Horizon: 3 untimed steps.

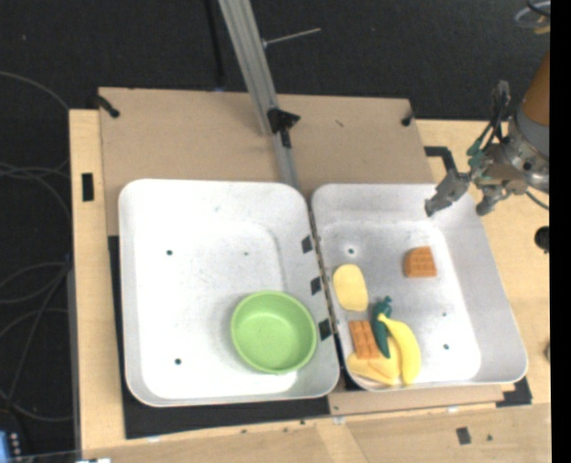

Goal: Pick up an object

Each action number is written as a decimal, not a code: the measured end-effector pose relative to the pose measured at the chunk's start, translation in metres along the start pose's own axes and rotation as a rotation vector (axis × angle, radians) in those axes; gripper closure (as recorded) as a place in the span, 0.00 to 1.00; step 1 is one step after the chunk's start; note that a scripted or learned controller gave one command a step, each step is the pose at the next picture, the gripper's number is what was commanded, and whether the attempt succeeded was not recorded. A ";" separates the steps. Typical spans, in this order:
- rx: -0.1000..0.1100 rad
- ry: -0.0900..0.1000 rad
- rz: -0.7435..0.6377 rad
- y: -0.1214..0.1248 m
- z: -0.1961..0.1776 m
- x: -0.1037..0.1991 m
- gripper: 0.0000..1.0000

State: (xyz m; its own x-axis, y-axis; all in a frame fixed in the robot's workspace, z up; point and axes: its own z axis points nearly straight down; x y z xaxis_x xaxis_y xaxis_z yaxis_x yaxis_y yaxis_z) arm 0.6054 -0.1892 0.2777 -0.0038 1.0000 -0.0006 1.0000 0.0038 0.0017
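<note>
My gripper [462, 198] hangs over the far right corner of the right bin [478, 258], its two fingers spread open with nothing between them. Below it and to the left, an orange-brown square block [421, 262] lies on the bin floor. A pale yellow rounded piece [350, 286] rests near the bin's left wall. At the bin's front, a yellow banana [405, 346], a dark green piece [380, 316], an orange waffle-like piece [362, 336] and a yellow slice [370, 369] crowd together.
The left bin [170, 230] holds a green bowl [273, 331] at its front right. A grey metal pole [252, 56] slants down from the top to the gap between the bins. Bare wooden bench [218, 133] lies behind the bins.
</note>
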 end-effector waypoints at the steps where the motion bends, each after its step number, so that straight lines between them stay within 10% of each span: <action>1: 0.000 -0.001 0.000 0.000 0.000 0.000 0.00; 3: 0.004 -0.002 0.004 0.007 0.095 0.004 0.00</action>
State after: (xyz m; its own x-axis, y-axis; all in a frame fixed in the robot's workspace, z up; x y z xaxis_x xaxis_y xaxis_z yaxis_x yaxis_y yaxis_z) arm 0.6127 -0.1851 0.1831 0.0000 1.0000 -0.0031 1.0000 0.0000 -0.0024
